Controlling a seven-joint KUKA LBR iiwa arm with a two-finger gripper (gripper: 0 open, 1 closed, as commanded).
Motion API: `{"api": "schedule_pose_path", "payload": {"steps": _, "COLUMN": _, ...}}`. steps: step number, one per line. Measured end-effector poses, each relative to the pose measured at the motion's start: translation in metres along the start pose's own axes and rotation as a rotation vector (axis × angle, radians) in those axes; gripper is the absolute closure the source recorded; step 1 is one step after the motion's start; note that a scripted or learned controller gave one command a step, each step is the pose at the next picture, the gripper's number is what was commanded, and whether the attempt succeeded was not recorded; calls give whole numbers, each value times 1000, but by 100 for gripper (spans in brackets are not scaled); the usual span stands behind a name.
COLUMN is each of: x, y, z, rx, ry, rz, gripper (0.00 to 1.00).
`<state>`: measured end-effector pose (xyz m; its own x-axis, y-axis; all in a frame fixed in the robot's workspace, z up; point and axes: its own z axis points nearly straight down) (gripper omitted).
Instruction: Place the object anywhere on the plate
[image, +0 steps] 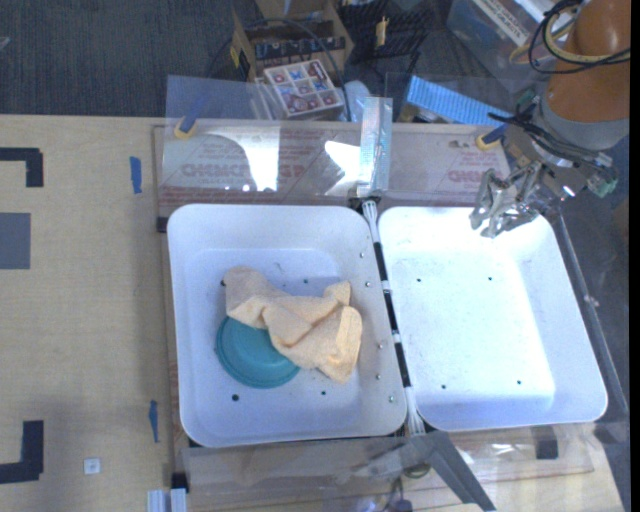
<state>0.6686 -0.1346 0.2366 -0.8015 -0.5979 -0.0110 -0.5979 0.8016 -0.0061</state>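
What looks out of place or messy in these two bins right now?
In the left bin, a crumpled yellow cloth lies draped over the teal plate, hiding its upper right part. The gripper hangs over the right bin's far edge.

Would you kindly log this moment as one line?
claw: over right bin's far edge | cloth: left bin, partly covering plate | placement: done

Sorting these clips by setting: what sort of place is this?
Probably a robotics lab bench: a claw over two white bins, a teal plate under a yellow cloth.
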Motion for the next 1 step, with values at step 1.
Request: {"api": "schedule_pose_path", "payload": {"steps": 1, "x": -58, "y": 77, "z": -24, "rx": -2, "ry": -1, "rz": -378, "gripper": 100}}
